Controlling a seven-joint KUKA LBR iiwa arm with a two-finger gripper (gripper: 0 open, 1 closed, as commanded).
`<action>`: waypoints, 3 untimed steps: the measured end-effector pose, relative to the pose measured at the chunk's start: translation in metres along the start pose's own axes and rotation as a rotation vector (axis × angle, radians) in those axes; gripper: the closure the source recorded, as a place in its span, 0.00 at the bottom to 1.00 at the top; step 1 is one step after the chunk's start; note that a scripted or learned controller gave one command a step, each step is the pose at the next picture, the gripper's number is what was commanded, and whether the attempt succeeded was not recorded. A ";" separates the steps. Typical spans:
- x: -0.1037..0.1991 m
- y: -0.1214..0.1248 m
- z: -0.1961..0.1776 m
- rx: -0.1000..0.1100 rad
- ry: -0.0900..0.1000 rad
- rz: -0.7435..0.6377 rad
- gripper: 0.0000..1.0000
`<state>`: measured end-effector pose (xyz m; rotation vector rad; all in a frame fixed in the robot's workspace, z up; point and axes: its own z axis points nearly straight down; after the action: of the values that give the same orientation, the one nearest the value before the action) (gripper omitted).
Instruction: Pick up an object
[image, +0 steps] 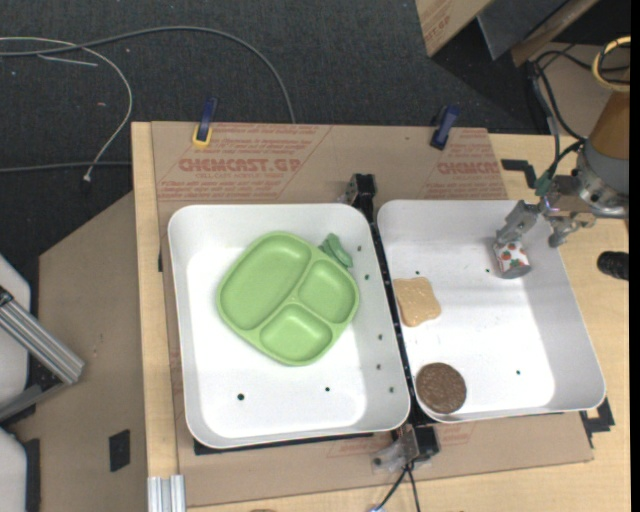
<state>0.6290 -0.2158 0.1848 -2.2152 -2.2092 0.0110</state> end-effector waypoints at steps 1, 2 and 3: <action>0.000 0.003 -0.008 -0.014 -0.004 -0.003 0.00; 0.002 0.012 0.051 -0.008 -0.002 -0.004 0.00; 0.003 0.011 0.103 -0.008 -0.002 -0.004 0.00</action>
<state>0.6390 -0.2120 0.0816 -2.2152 -2.2186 0.0045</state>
